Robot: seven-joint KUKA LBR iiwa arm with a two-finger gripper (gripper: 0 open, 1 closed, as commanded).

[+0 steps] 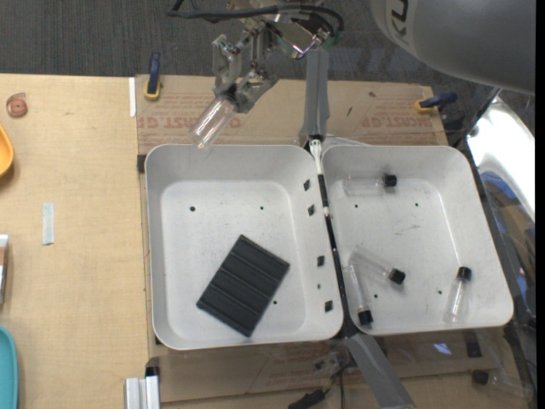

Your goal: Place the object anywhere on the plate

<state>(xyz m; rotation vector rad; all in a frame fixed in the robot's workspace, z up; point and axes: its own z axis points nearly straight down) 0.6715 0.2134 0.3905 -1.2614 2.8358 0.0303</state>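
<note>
Plate [243, 284], black, ribbed and rectangular, lies tilted on the floor of the left bin [170, 228], nothing resting on it. Right bin [477, 194] contains four clear tubes with black caps: one at the near edge [358, 290], one at the near right [459, 294], one mid-floor [379, 268], one toward the far wall [370, 182]. Beyond the left bin's far rim, the gripper [237, 92] hangs above the cardboard [375, 109], fingers clamped on a clear tube [210, 122] slanting down-left.

Wooden bench [77, 254] with two white bins [162, 228] on cardboard [358, 109]
</note>
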